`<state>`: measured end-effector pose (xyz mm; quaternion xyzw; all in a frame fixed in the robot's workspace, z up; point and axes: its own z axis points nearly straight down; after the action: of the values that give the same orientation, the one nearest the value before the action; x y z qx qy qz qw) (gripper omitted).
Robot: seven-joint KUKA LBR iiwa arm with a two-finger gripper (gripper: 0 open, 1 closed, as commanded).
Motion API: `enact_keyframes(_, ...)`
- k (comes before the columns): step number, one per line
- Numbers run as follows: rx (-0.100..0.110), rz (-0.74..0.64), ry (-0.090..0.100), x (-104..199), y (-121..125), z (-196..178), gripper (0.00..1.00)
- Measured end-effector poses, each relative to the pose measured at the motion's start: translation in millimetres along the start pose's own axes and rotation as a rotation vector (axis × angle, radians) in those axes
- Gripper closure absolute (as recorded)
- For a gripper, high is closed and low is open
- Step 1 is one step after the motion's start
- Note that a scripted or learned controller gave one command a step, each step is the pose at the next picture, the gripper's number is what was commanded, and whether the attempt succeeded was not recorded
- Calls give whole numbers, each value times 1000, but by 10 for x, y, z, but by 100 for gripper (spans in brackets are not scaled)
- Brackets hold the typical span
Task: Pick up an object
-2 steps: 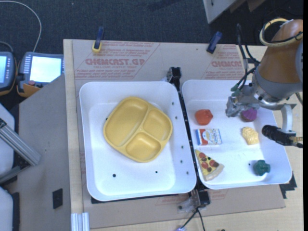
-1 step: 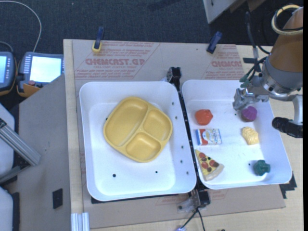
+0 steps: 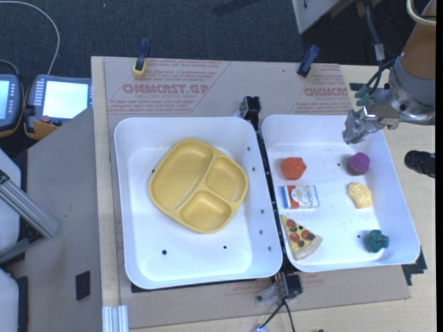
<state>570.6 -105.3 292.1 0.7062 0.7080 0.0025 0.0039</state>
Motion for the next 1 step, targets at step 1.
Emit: enact_keyframes(1,13,-4,5,602,-128,149,100)
